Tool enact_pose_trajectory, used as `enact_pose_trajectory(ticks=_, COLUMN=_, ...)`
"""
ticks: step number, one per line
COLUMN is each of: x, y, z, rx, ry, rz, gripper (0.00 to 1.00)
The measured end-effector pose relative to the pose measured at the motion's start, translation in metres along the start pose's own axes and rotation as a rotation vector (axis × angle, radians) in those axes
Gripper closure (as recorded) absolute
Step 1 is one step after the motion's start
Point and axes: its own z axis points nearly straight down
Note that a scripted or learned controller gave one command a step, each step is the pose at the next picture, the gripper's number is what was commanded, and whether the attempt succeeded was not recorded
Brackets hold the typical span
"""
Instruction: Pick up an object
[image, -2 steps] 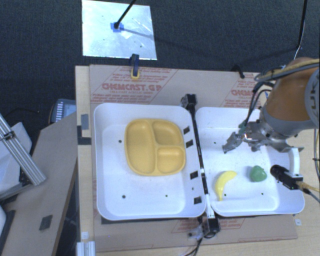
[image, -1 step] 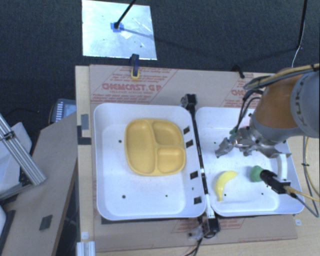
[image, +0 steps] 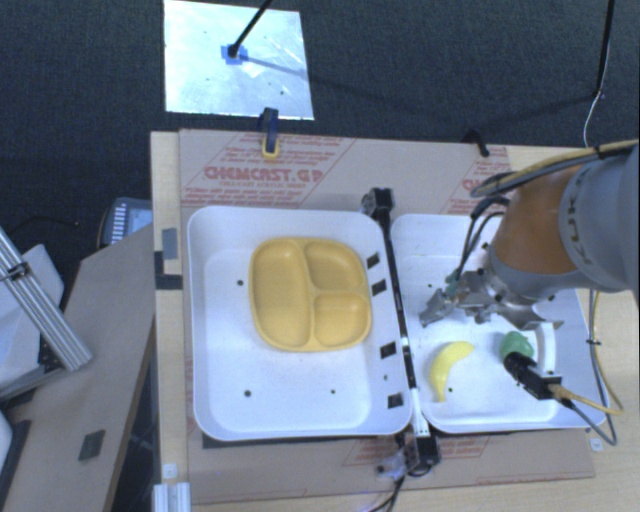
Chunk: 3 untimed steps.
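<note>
1. The gripper (image: 437, 306) hangs low over the right bin (image: 425, 245), its metal fingertips pointing toward the divider between the bins. Nothing sits between the fingers; they look slightly parted, though the view is too coarse to be sure of the gap.
2. The nearest thing to pick is the yellow banana (image: 449, 366), lying on the right bin's floor just below the gripper in the view, apart from it. A small green object (image: 517, 346) lies near it, beside the arm's wrist hardware.
3. The yellow divided plate (image: 307, 293) rests in the left bin (image: 215, 300), well apart from the gripper.
4. Risk: the gripper stands off to one side of the banana, so a straight descent would likely close on bare bin floor.
5. Risk: the banana is curved and smooth; a pinch off its middle could squirt it sideways toward the bin wall.
6. Risk: the green object sits close to the wrist and cabling, and a sweep could knock it away.
</note>
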Motion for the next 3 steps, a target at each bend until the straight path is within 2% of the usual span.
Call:
enact_pose_trajectory(ticks=1, x=-0.001, y=0.001, z=-0.013, rx=-0.005, ry=-0.001, rz=0.001, gripper=1.00)
enact_pose_trajectory(ticks=3, x=-0.006, y=0.003, z=-0.100, rx=-0.009, ry=-0.002, rz=-0.003, gripper=1.00)
